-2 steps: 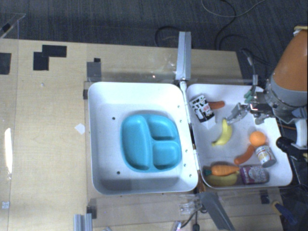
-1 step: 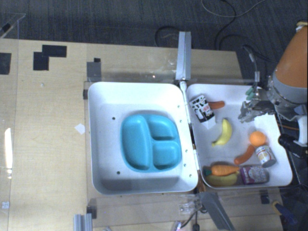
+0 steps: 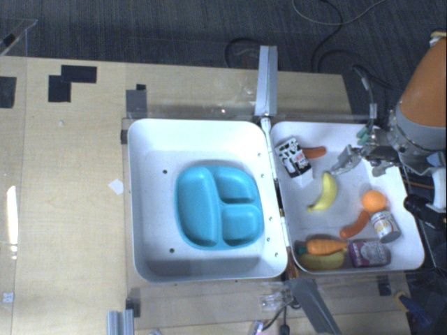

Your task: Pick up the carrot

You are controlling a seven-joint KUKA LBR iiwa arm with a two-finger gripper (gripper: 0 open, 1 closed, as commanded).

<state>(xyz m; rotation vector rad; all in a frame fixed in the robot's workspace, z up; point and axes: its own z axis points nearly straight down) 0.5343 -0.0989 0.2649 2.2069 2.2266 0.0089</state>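
Clearly the gripper (image 3: 347,160) hangs over the right bin (image 3: 416,257), fingers seemingly parted and holding nothing, poised to descend. Nearer the front wall lies the carrot (image 3: 325,246), resting on a banana (image 3: 323,260).

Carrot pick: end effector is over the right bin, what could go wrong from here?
1. The carrot lies against a yellow fruit and a purple packet at the bin's near wall, so the grasp may catch a neighbour.
2. The end effector is above the banana, far from the carrot; the orange sausage-like piece could be mistaken for it.
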